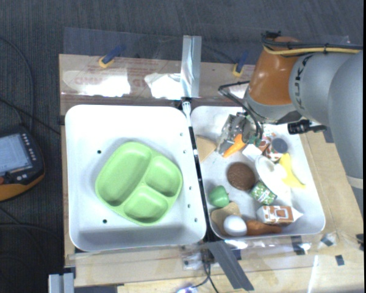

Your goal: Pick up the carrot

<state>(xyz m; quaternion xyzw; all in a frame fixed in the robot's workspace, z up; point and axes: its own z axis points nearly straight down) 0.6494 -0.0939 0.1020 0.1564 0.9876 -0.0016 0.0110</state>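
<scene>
Starting at nine o'clock, a handheld control pendant (pixel 12 159) lies on the dark floor, well apart from the bench. Next comes the left bin (pixel 85 127), carrying one green divided plate (pixel 140 180) with three compartments, nothing in them.

Across the divider, the right bin (pixel 311 215) is crowded. At its seven o'clock corner sit one green round piece (pixel 218 195) and one white egg (pixel 235 225), with a brown-orange piece (pixel 262 227) just beside the egg. Near the middle rests one brown round thing (pixel 240 175). Toward four o'clock there is one small green-labelled can (pixel 263 193) and one red-and-white carton (pixel 277 214). At three o'clock, one banana (pixel 289 168).

Now the action: the gripper (pixel 236 134) is down at the bin's eleven o'clock, and the carrot (pixel 234 146), the one bright orange piece, lies right at its tip, touching or nearly so. Whether the gripper is spread or closed, I cannot tell; metal and clutter blur together there.

My read: this is the grasp step, arm lowered onto the target, lift not yet done. The next move calls for a firm close across the carrot's narrow width, then a straight rise, clear of the brown round thing at its five o'clock.
</scene>
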